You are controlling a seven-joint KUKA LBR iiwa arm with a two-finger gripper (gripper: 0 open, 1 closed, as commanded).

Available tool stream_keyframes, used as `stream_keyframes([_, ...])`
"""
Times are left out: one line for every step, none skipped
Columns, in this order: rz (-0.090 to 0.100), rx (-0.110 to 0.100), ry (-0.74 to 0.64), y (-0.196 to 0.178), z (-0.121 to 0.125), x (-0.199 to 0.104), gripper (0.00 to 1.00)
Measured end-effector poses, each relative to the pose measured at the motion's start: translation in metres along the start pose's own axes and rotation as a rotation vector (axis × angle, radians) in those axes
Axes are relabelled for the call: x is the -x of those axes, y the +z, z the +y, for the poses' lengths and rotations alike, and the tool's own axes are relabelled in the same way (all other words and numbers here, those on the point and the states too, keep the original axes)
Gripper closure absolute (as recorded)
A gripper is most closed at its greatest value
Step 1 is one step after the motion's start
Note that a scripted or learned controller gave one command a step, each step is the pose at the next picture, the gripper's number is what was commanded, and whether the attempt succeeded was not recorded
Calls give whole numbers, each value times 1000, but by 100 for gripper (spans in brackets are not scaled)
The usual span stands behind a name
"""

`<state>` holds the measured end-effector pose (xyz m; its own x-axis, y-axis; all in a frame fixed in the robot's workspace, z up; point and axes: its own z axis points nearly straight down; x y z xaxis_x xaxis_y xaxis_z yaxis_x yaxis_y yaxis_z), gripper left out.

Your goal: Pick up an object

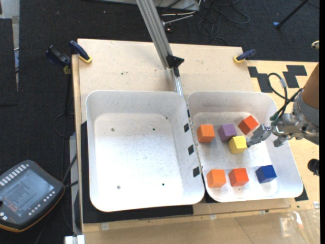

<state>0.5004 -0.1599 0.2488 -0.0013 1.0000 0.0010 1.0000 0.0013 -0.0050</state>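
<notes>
Although the jaw state of the grey two-finger gripper could not be told, it stood just right of the small yellow cube, itself just below the purple cube.

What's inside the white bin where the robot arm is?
The right bin holds seven blocks: orange ones, orange-red ones, a purple one, a yellow one and a blue one. The gripper hides the floor beneath it.
</notes>
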Motion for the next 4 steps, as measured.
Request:
stream_keyframes([-1,5,1,-2,1,0,0])
stream_keyframes([0,-1,3,61,2,4,0])
stream_keyframes([0,0,2,106,7,4,0])
stream_keyframes([-2,5,2,155,7,4,0])
